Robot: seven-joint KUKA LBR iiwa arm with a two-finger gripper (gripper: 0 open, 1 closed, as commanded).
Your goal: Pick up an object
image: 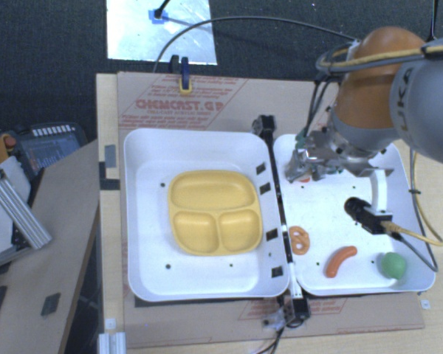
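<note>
The right bin holds a pretzel point(299, 240), an orange sausage point(340, 261) and a green ball point(392, 265).

- Red print reading "CHEMCAST GP", seen reversed, on the brown paper sheet point(183, 100) under the bins.
- Smaller red lines around it are too small to read.

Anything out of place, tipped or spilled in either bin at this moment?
Nothing stands out. The yellow tray lies flat in the left bin. In the right bin, the pretzel, sausage and green ball sit apart near the front, below the end effector.
</note>
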